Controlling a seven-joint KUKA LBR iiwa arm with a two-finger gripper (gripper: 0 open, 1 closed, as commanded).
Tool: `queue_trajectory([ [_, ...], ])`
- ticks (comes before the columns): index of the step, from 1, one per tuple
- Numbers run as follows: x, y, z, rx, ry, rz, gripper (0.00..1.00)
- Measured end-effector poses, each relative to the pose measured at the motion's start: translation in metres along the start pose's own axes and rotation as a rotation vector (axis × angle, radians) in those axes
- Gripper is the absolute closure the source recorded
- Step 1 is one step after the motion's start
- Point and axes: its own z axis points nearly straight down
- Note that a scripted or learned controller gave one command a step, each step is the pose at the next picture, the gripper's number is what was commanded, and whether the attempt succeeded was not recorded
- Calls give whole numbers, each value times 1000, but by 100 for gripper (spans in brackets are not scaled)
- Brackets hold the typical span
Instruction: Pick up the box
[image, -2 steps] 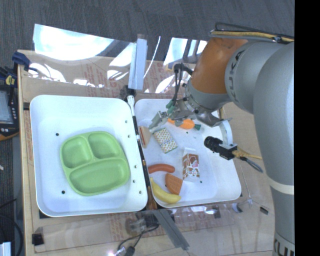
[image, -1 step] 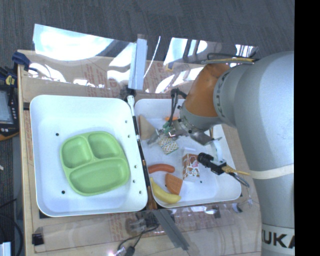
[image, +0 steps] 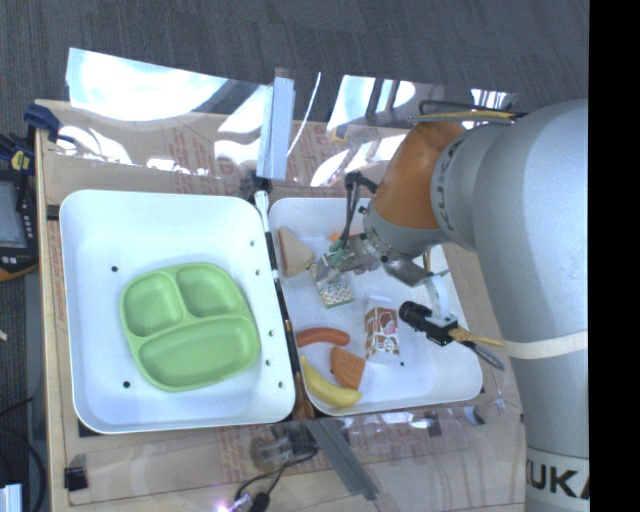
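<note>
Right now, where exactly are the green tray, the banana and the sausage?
green tray (image: 195, 355): camera view, bare floor of its largest compartment.
banana (image: 326, 388): camera view, middle of its curved body.
sausage (image: 322, 337): camera view, midway along its length.

**binwatcher:** ok so what's in the right bin (image: 445, 372)?

**kuka_fan:** Going off the bin's middle: a tan bread wedge (image: 293, 250) up at 11 o'clock and a small patterned box (image: 335, 292) at 10. A red sausage (image: 323, 337) sits at 8. The banana (image: 330, 388) lies along the near wall at 7, with an orange slice (image: 348, 367) touching it. A brown-and-white carton (image: 381, 333) is pretty much dead centre.

**binwatcher:** and the arm?

**kuka_fan:** It comes in from 3 o'clock. The gripper (image: 338, 262) hangs right at the box's 12 o'clock edge, can't tell if it's touching.

**binwatcher:** left bin (image: 90, 250)?

**kuka_fan:** Just a green divided plate (image: 190, 360), lying flat a bit toward 6 o'clock.
</note>
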Motion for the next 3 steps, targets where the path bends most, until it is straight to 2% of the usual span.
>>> queue_trajectory([
  [1,9,22,-114,5,7,-70,100],
  [2,10,22,-114,6,8,-71,0],
  [3,7,5,11,0,5,-202,0],
])
